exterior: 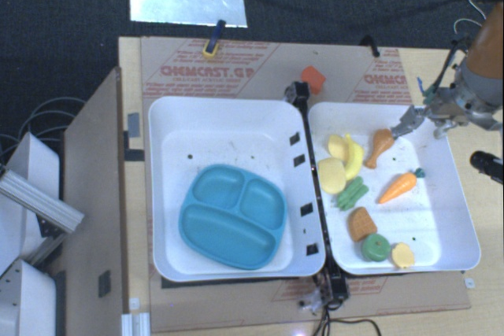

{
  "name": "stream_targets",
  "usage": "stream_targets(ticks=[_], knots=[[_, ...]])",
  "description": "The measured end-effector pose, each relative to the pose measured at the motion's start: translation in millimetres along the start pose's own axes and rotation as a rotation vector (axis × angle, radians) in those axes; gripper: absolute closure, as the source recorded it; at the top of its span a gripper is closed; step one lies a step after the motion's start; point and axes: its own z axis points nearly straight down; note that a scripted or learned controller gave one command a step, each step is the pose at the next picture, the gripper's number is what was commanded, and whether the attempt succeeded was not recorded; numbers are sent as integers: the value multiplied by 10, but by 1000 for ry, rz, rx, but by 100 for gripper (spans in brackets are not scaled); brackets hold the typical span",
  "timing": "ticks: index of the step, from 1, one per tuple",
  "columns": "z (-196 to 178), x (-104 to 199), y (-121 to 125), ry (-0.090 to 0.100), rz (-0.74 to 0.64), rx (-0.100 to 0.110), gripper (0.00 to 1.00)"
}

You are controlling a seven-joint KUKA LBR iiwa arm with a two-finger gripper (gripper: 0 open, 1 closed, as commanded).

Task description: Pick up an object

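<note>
Where the gripper hovers, tan drumstick, narrow end down

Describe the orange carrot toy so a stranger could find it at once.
Start at the right-hand white bin, the one holding toy food. Along its right side lies the orange plastic carrot, tilted, with a small green tip pointing up-right. It lies apart from the other pieces, brighter orange than the brown drumstick-shaped toy above it.

Lab bench, white bins
</note>
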Motion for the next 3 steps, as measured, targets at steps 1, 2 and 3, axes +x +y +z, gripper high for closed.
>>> stream_targets(ticks=[1, 2, 3], knots=[[1252, -57, 399, 1, -3, 5, 0], [1061, -69, 422, -2, -5, -3, 100], [387, 455, 434, 0, -6, -7, 100]])
